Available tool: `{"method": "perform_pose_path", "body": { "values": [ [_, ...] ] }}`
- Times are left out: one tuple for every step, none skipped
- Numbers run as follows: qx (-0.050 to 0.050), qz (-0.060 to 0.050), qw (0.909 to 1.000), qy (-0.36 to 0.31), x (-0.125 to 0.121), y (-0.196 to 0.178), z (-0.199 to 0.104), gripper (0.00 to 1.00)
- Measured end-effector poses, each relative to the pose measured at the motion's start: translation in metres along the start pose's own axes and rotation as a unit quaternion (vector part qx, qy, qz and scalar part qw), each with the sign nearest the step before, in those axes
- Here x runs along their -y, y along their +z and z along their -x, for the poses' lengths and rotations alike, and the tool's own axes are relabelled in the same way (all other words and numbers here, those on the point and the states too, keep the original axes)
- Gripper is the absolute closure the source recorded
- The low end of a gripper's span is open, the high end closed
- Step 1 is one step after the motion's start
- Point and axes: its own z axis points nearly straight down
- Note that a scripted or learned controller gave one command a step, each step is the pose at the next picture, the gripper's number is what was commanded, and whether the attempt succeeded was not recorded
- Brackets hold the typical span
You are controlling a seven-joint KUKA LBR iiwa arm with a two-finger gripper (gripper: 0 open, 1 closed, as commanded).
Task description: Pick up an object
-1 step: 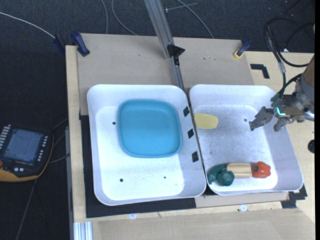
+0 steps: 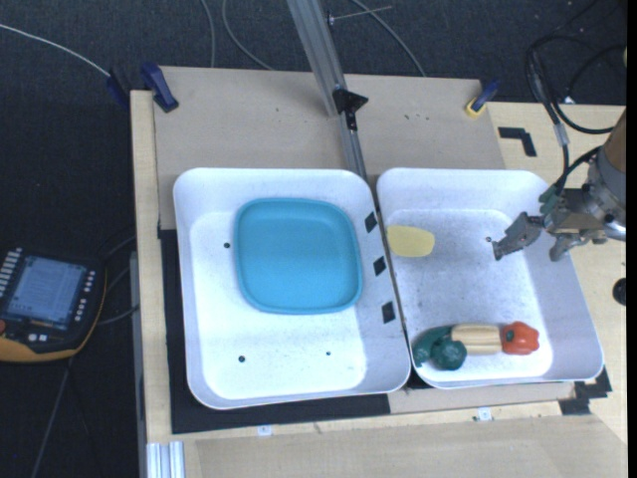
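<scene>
Far to the left of the fingers, a handheld control pendant (image 2: pixel 40 302) lies off the surface (image 2: pixel 249 118). Nearer, the left bin (image 2: pixel 199 366) holds a blue square plate (image 2: pixel 299 255). In the right bin (image 2: pixel 567 317), a yellow piece (image 2: pixel 410 241) lies left of the fingers, level with them. A green vegetable (image 2: pixel 440 351), a tan bar (image 2: pixel 476 339) and a red tomato-like piece (image 2: pixel 519 338) line up below them. The fingers (image 2: pixel 537 242) are spread apart with nothing between them, over the bin's upper right part.

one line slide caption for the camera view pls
Open claw above right bin holding yellow piece and toy vegetables; blue plate in left bin.
</scene>
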Motion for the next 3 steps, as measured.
{"method": "perform_pose_path", "body": {
  "values": [
    [0.000, -0.003, 1.0000, 0.000, 0.000, 0.062, 0.001, 0.00],
    [0.000, -0.002, 1.0000, 0.000, 0.001, 0.107, -0.006, 0.00],
    [0.000, -0.003, 1.0000, 0.000, -0.004, 0.167, -0.002, 0.00]
  ]
}}
